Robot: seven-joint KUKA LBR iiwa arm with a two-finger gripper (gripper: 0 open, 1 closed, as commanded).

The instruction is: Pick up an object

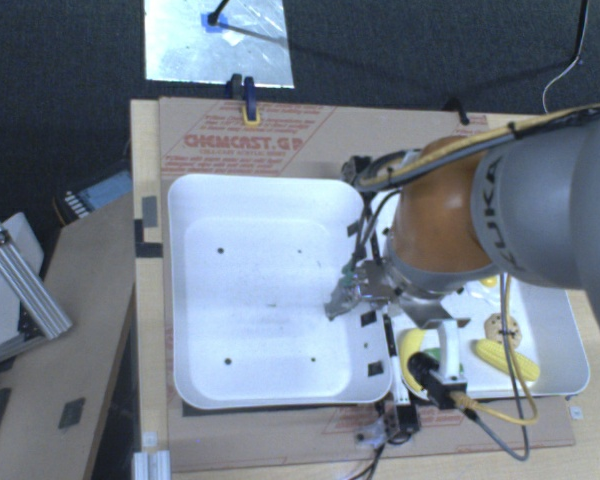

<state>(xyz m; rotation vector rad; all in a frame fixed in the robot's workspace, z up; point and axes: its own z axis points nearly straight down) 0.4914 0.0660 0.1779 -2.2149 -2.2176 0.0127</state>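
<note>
Approach step: gripper [352,296] low at the right bin's [562,340] inner wall, opening impossible to tell; next, centre over that yellow cob [510,360].

White bins, a grey-and-orange arm, yellow pieces.
The left bin [260,268] and the right bin [568,370] are plain white, and the left one has a few dark specks. The arm [545,198] is grey with an orange band. The long piece [510,360] is yellow. The round piece [502,326] is tan with dark spots. The surface [315,123] is pale brown with red lettering.
</note>
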